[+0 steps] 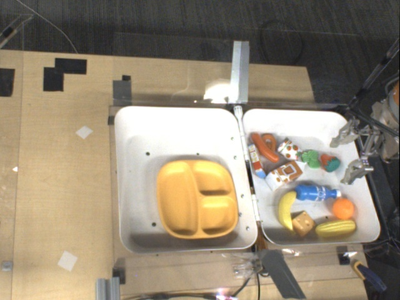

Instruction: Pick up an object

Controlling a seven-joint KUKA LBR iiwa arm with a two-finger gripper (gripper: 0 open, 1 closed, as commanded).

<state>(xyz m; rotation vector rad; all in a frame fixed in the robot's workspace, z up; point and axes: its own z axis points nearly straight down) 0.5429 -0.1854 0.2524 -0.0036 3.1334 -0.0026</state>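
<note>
The right bin (312, 119) holds a jumble of toy food. An orange-red sausage (265, 145) lies at the back left, with a small white and red piece (288, 149), a green piece (310, 158) and a red and teal piece (330, 162) in a row beside it. Nearer the front are a brown and white box (284, 174), a blue bottle (317, 193), an orange (343, 209), a banana (286, 210), a wooden cube (303, 224) and a yellow corn cob (335, 229). My gripper (349, 154) hovers over the bin's right rim, open, nothing between its fingers.
A yellow divided plate (197, 199) lies in the left bin (144, 136). A metal post (240, 74) stands behind the wall between the two bins. Dark cables and arm parts crowd the right edge.
</note>
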